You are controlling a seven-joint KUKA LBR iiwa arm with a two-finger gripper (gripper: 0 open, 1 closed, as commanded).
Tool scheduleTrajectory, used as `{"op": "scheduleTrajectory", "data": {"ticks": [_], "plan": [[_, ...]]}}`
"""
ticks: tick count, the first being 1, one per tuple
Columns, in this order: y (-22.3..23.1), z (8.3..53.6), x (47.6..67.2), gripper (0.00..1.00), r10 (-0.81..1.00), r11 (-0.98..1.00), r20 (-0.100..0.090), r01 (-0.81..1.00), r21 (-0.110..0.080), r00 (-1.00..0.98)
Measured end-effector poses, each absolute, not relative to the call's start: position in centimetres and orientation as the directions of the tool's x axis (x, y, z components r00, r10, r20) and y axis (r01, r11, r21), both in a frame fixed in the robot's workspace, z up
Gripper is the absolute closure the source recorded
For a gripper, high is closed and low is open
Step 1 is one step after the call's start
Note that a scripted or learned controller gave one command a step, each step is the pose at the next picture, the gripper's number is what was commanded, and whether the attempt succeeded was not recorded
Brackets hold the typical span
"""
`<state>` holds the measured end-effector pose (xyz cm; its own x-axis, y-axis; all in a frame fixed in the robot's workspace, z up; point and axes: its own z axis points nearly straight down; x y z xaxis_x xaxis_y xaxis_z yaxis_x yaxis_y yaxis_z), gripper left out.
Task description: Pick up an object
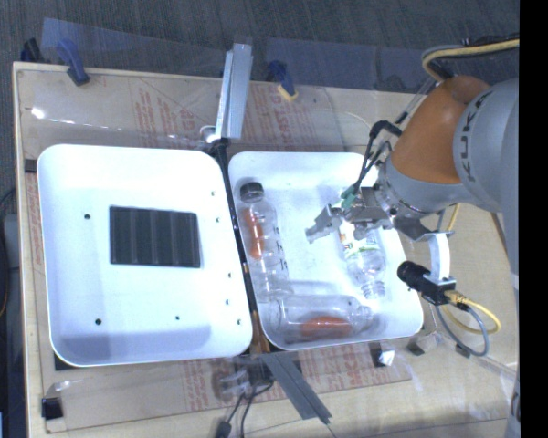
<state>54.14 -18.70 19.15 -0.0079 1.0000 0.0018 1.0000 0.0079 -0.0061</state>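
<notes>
the grey arm with its orange band (438, 140) reaches over the right shallow white bin (297, 173), and its two-finger gripper (333, 224) hangs low above the bin floor. the metal fingers (318, 231) stand spread apart, with nothing between them. just beside the fingers, toward the arm, lies a small clear plastic bottle with a white and green label (361, 258), partly under the wrist. on the far side of the fingers, by the wall between the 2 bins, lies a clear plastic bottle with a dark cap and orange contents (258, 231). below the fingers, along the bin's near wall, lies a larger clear bottle with a reddish piece inside (320, 318). the left white bin (73, 181) holds a dark ribbed rectangular panel (155, 236), well apart from the fingers.
</notes>
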Motion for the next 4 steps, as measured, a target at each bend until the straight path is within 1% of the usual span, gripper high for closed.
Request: {"op": "scheduleTrajectory", "data": {"ticks": [1, 2, 3, 4], "plan": [[-20.9, 17.3, 57.1, 0.0, 0.998, 0.064, 0.001, 0.998, -0.003, -0.064], [-20.8, 14.9, 58.1, 0.0, 0.996, 0.088, 0.002, 0.996, -0.004, -0.088], [-20.8, 15.5, 58.0, 0.0, 0.989, 0.146, 0.001, 0.989, -0.003, -0.146], [-20.7, 16.6, 58.0, 1.0, 0.989, 0.15, 0.002, 0.989, -0.005, -0.15]]}}
